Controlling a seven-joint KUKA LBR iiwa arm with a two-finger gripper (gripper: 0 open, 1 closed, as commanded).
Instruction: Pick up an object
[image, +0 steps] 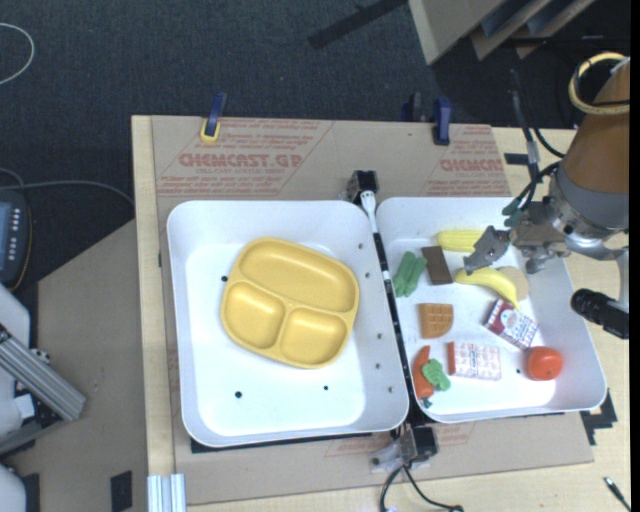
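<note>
My gripper hangs over the upper part of the right bin, its fingers spread open with nothing between them. Just below it lies a yellow banana. A corn cob rests to the gripper's left. Further down the bin are a brown waffle piece, a red-and-white carton, a flat red-and-white box and a red tomato. Against the bin's left wall sit a green vegetable, a brown block and a red-and-green vegetable.
The left bin holds a yellow divided plate. Clamps grip the board's far edge. The arm's orange band stands at the right, over the right bin's far corner.
</note>
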